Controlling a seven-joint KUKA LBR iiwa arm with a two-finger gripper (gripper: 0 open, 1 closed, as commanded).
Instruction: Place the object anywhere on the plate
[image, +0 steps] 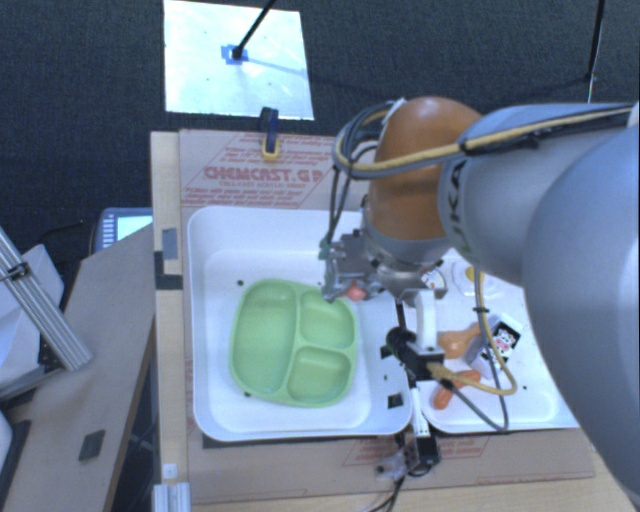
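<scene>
Arm (520, 190): grey, orange band above the wrist, reaching in from the right; it covers much of the right bin and the upper right of the frame.

Bins: two, side by side on the bench. Left bin (215, 300) has bare white floor along its left, top and bottom walls. Right bin (535, 405) is largely hidden; only its lower part shows.

Plate (290, 345): one, light green, three compartments, flat in the left bin toward that bin's right half. All three compartments are bare. Its right rim is near the divider between the bins; more room lies on its left.

Gripper (345, 285): hangs over the plate's upper right corner, at the rim. Cannot tell whether the claw is released or clenched. A small reddish-orange object (354, 293) shows right at its tip, above the plate's corner; whether it is grasped, its long axis and its heading cannot be made out.

Right bin contents: at least two orange pieces (455, 342) and one small black-and-white item (503, 338), close together.
</scene>
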